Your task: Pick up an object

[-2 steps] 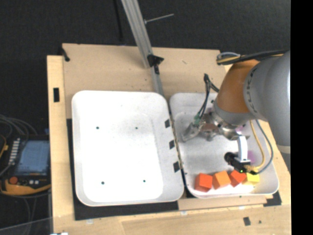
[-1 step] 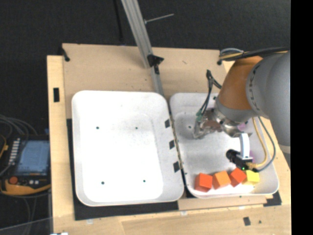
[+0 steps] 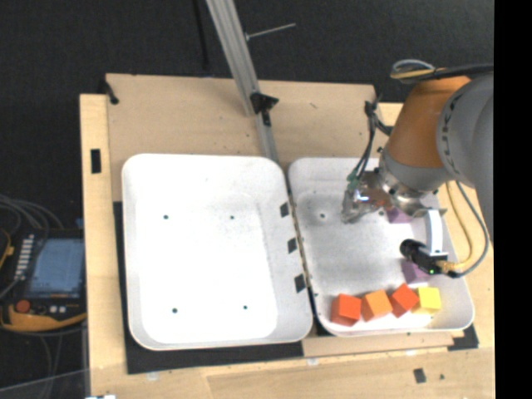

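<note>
Orange block (image 3: pixel 347 308) lies at the right bin's (image 3: pixel 332 256) near edge, well apart from the end effector (image 3: pixel 359 205), grip state unclear.

A robotics lab: a plywood desk (image 3: pixel 208 119) with two white bins (image 3: pixel 204 252), a control pendant (image 3: pixel 41 277) at lower left.

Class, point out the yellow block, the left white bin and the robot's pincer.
Yellow block (image 3: pixel 430 298): camera view, top face.
Left white bin (image 3: pixel 208 248): camera view, bare floor.
Pincer (image 3: pixel 357 209): camera view, between fingertips.

Dark floor (image 3: pixel 100 23), wooden bench (image 3: pixel 191 115) — slanted metal rail (image 3: pixel 237 48)
</note>
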Available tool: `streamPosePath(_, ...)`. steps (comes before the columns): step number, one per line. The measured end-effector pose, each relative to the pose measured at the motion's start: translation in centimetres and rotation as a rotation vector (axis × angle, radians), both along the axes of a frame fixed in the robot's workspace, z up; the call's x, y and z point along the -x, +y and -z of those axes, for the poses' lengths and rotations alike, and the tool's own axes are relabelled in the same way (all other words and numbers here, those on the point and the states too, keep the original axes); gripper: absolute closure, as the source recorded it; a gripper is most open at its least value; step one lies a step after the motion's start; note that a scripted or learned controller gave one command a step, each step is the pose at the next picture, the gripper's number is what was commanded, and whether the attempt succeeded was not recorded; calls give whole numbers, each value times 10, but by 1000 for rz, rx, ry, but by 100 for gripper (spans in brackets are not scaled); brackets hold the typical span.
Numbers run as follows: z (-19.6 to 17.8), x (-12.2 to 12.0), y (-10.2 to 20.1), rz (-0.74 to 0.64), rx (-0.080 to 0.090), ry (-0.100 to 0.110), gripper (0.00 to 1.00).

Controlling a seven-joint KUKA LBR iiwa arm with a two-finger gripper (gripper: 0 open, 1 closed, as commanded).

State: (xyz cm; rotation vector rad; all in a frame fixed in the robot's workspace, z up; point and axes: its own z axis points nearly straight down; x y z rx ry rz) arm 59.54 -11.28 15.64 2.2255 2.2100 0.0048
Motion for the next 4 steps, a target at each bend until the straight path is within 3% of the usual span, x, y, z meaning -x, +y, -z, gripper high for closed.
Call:
streamPosePath(1,-64,0,3,-10,0,-3,100)
streamPosePath(2,-90,-1,2,-11,0,1,100)
streamPosePath(4,-79,33,86,-13,-3,6,100)
